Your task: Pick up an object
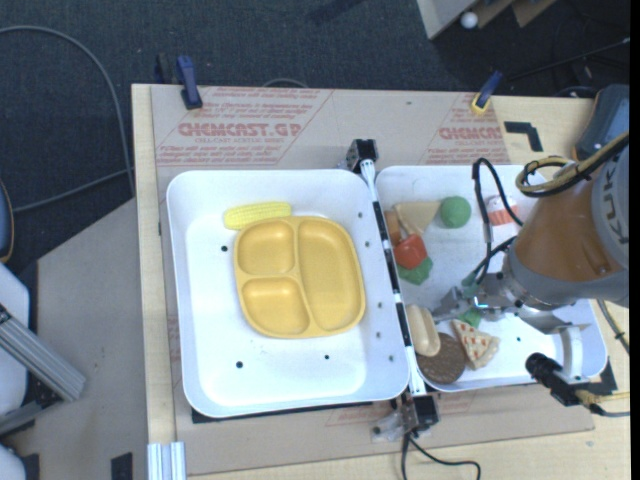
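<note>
Looking down from my remote station, I see the left bin (pixel 190 298) holding a yellow divided plate (pixel 298 274), well to the left of the gripper, with a corn cob (pixel 257 213) touching the plate's upper edge. Across the divider, the right bin (pixel 420 180) carries the clutter: a red-and-green vegetable piece (pixel 411 255) up and left of the gripper, a green ball (pixel 455 211) above it, and a pale bread roll (pixel 423 329), brown round cookie (pixel 441 360) and pizza slice (pixel 477 343) just below. The gripper (pixel 469 302) hangs low over the bin floor, close above the pizza slice; I cannot tell how its jaws stand, since the wrist hides them. The orange-banded arm (pixel 565 233) covers the bin's right side and runs off frame.
</note>
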{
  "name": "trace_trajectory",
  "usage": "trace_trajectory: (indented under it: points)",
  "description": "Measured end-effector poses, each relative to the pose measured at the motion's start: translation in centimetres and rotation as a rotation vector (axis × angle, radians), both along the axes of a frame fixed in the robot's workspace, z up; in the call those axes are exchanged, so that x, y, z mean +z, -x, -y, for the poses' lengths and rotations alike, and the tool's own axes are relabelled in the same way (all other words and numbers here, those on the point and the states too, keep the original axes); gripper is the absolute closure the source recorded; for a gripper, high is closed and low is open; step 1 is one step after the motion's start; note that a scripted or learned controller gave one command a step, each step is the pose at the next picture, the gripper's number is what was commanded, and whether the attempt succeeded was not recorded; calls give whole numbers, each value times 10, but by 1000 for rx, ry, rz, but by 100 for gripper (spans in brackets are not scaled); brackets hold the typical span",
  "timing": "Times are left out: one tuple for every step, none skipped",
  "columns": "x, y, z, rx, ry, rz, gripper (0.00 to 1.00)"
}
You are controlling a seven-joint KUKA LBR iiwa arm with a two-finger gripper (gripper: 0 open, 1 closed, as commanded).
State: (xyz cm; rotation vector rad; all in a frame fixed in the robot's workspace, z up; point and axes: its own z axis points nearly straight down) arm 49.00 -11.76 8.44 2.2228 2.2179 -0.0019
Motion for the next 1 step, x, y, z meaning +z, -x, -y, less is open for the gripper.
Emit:
trace_trajectory:
  points:
    - [10,-1,-1,1,-1,2,100]
